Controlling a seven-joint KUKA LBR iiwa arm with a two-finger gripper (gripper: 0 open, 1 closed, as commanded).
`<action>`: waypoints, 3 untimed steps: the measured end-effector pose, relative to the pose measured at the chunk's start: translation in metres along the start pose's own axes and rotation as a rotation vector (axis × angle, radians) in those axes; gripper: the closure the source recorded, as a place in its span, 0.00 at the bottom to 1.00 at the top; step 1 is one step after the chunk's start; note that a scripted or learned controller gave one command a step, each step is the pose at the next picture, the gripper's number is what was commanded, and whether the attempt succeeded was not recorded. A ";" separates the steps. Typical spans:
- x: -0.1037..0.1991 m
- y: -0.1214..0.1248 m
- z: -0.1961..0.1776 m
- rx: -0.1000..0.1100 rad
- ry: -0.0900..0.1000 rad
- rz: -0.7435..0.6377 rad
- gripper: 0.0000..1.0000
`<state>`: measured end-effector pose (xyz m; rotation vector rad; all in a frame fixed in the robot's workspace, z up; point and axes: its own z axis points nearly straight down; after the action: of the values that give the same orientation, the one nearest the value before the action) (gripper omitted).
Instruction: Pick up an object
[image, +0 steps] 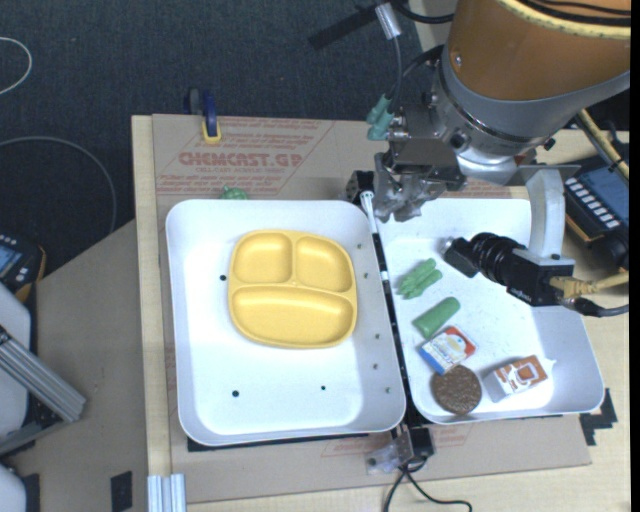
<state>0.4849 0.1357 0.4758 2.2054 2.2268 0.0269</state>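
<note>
My gripper (402, 203) hangs over the far left corner of the right bin (570, 345), close to the wall between the two bins. No object shows under it or in it. In the right bin lie a green ridged piece (418, 278), a green cylinder (437, 317), a small blue, white and orange carton (446, 348), a brown round disc (458, 389) and an orange and white packet (520, 375). The ridged piece is the nearest one, a short way in front of the gripper.
A yellow divided plate (292, 288) lies in the left bin (200, 340), toward its far side. Bare white floor lies in front of the plate. A blue and yellow clamp (209, 116) sits on the board behind the bins.
</note>
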 end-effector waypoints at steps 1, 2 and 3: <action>0.041 -0.001 0.151 0.032 -0.011 0.005 1.00; 0.000 -0.007 0.083 0.010 -0.005 0.014 1.00; 0.002 -0.006 0.076 0.014 -0.006 0.009 1.00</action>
<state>0.4800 0.1385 0.4002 2.2197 2.2208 0.0047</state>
